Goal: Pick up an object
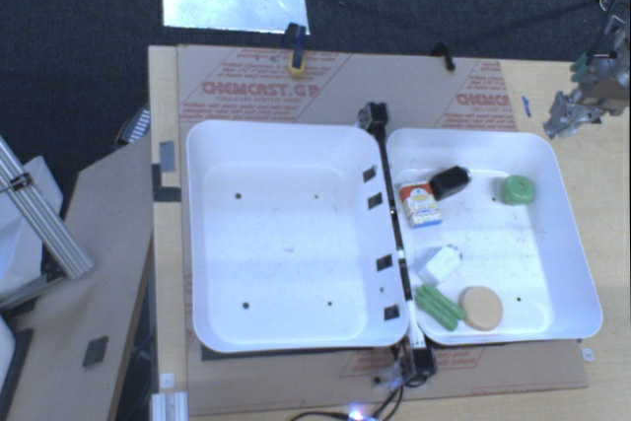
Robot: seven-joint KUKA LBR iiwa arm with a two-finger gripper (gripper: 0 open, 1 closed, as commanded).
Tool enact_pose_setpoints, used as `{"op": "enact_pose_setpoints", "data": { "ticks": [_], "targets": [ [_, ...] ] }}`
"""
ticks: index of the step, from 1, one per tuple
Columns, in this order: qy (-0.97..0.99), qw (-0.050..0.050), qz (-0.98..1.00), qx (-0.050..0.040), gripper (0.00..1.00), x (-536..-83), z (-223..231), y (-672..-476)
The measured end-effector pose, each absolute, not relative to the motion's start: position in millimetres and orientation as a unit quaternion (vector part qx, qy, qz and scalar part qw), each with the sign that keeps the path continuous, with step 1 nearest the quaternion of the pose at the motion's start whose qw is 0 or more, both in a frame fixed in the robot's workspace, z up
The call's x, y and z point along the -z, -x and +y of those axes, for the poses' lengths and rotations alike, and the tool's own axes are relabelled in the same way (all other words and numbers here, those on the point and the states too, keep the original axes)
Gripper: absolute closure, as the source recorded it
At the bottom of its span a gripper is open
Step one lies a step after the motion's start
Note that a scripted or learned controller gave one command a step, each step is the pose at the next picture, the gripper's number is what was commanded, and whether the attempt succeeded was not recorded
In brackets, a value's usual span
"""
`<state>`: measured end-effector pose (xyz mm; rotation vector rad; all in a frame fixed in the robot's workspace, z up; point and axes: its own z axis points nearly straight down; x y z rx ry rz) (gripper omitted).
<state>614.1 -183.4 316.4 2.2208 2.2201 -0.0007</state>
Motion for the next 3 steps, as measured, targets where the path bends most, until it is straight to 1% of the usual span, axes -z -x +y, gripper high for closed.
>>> {"op": "enact_pose_setpoints", "data": {
  "ticks": [1, 2, 3],
  "targets": [
    [-0.706, 0.002, 0.708, -0.0007, 1.0, -313.1, -179.8, -637.7],
    [-0.707, 0.001, 0.708, 0.0, 1.0, -287.2, -172.0, -623.3],
    [-0.704, 0.006, 0.71, -0.004, 1.0, -413.7, -145.6, -644.6]
  ]
}}
